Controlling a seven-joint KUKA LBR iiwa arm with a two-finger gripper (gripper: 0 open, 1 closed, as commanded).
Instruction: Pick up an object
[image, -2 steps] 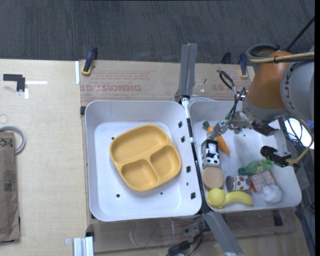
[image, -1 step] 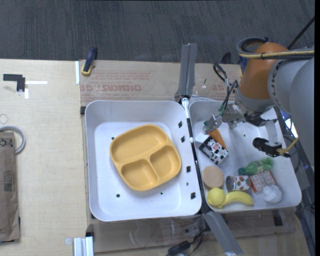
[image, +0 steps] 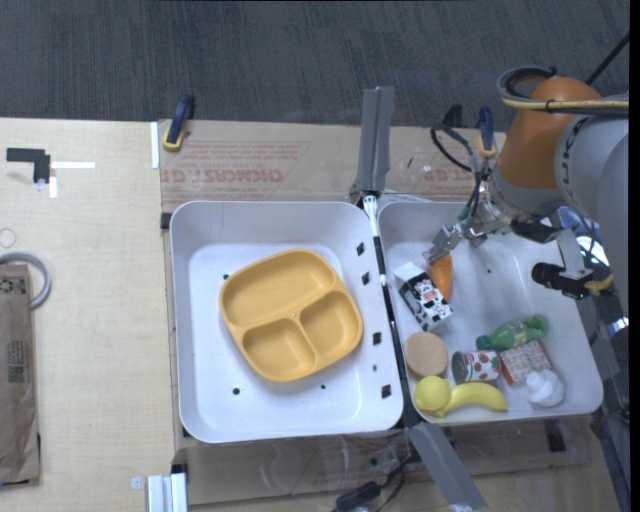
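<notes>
1. The gripper (image: 447, 243) hangs low in the right bin (image: 520, 262), just above the carrot (image: 441, 274); whether its jaws are wide or narrow, I cannot tell.
2. Judging from this, the carrot is the target: drop straight down and straddle its thick end.
3. The cow-patterned carton (image: 424, 295) touches the carrot and may snag.
4. The banana (image: 463, 397), can (image: 476, 366) and green bottle (image: 514, 331) lie well clear; the yellow plate (image: 290, 314) sits in the left bin (image: 190, 330).

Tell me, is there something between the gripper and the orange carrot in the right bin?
Nothing visible stands between them. The gripper is directly above the upper end of the carrot. The black-and-white carton lies beside the carrot on its left, not in the path.
</notes>
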